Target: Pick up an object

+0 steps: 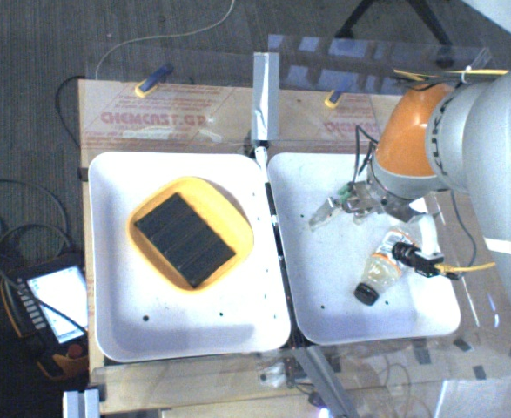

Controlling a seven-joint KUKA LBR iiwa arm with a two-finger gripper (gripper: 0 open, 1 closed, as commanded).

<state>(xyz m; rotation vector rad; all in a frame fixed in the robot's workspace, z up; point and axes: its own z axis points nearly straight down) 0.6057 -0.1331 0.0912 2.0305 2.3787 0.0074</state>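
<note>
In the right bin (pixel 325 312) a small clear bottle (pixel 382 271) with a black cap lies on its side, cap toward the front. My gripper (pixel 340 211) hangs over the middle of that bin, up and to the left of the bottle and apart from it. It looks open, with only white bin floor between its fingers. The grey arm with its orange band (pixel 412 142) comes in from the right. In the left bin (pixel 116 320) sits a yellow dish (pixel 229 207) bearing a flat black ribbed pad (pixel 185 238).
A raised divider (pixel 272 225) runs between the two bins, with a metal post (pixel 264 94) at its far end. A black plug with a yellow cable (pixel 451 270) hangs right beside the bottle. A tablet (pixel 55 301) and cables lie on the floor at the left.
</note>
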